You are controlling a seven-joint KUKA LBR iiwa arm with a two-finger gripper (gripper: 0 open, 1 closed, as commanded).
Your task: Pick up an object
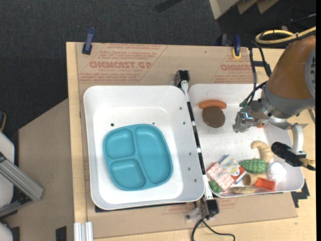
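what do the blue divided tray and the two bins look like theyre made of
Blue divided tray: likely molded plastic, matte to satin; uniform teal colour, rounded edges and smooth moulded compartments.
Left bin and right bin: probably thin formed plastic, smooth and slightly glossy; plain white, rounded corners, shallow curved walls. Coated metal can't be ruled out.

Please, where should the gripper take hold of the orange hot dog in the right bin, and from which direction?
Grip the hot dog across its narrow middle, coming straight down from above. It lies flat and long, left to right, so fingers should close across its short width. Mind the brown round patty very close below it; the gripper is nearby to the right.
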